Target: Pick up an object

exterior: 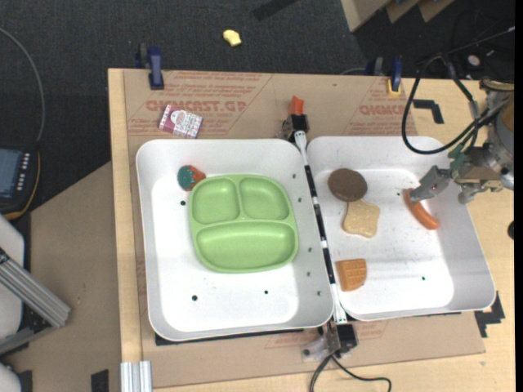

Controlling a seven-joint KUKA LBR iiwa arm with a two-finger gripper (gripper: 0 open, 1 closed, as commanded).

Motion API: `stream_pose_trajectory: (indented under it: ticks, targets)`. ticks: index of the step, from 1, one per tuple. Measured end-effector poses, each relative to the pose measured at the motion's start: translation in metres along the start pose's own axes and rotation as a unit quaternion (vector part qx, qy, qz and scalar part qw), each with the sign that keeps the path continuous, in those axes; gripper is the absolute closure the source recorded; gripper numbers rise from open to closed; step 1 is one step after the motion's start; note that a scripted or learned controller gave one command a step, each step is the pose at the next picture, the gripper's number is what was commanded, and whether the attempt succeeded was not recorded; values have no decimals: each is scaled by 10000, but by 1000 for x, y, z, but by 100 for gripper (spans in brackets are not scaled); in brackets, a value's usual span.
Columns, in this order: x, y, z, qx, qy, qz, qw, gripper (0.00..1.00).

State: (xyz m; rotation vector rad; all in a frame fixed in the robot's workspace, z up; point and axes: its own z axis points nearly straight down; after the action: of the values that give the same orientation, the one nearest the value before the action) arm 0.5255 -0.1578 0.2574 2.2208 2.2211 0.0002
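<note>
The right bin (458, 296) holds a round brown patty (348, 184), a pale slice of toast (361, 219), an orange square cracker (352, 273) and a red-orange sausage (423, 215). My gripper (426, 189) comes in from the right edge and hangs just above the sausage's upper end, partly covering it. In the left bin (163, 292) lies a green divided plate (243, 223), with a small red and green toy (190, 176) at its upper left corner.
The bins meet along a black seam with clips at top (297, 123) and bottom. A pink card (181, 120) lies on the cardboard behind the left bin. Blue clamps (152, 62) hold the board's far edge. Cables hang at the upper right.
</note>
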Motion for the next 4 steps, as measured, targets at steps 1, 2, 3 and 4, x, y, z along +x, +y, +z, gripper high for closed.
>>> stream_pose_trajectory:
  ticks: [1,2,3,4]
  targets:
    - [-69,38,114,25,-1,21,10000,0]
    - [-51,108,177,2,-3,-19,10000,0]
    - [-53,108,161,-30,-15,-9,10000,100]
    - [-53,108,162,-22,-16,-9,10000,0]
